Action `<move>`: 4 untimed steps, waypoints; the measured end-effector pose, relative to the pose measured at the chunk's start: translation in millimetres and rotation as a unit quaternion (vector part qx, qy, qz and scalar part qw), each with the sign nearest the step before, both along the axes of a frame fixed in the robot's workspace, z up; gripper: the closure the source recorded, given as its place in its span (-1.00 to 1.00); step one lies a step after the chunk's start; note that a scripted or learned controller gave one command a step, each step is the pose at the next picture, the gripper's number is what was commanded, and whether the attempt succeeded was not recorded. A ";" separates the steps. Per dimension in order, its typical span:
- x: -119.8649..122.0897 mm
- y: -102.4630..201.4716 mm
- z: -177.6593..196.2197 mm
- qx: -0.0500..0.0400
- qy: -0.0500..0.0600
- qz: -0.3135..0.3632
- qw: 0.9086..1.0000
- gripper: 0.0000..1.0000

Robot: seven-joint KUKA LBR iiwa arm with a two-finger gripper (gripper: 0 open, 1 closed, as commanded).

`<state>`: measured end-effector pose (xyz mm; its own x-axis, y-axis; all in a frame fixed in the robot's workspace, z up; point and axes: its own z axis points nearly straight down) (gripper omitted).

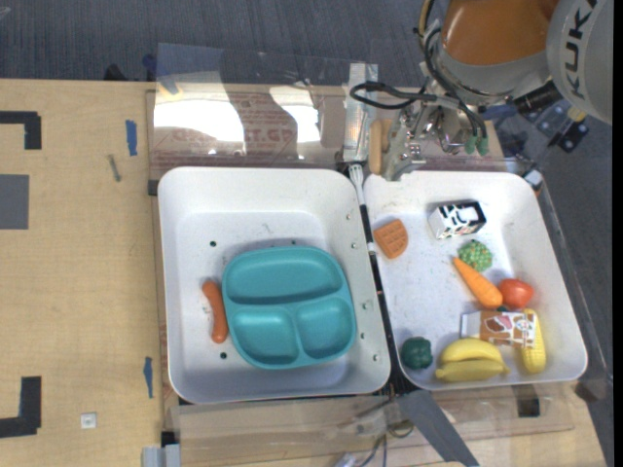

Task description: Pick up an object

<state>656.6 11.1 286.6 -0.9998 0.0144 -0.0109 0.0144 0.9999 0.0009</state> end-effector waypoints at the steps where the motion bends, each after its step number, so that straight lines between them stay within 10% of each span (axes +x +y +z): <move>1: -43.9 8.4 -22.4 0.000 0.004 0.049 0.999 1.00; 3: -2.4 7.0 -7.3 -0.001 0.001 0.129 0.992 1.00; 4: 11.6 -14.2 -5.6 -0.002 0.000 0.267 0.964 1.00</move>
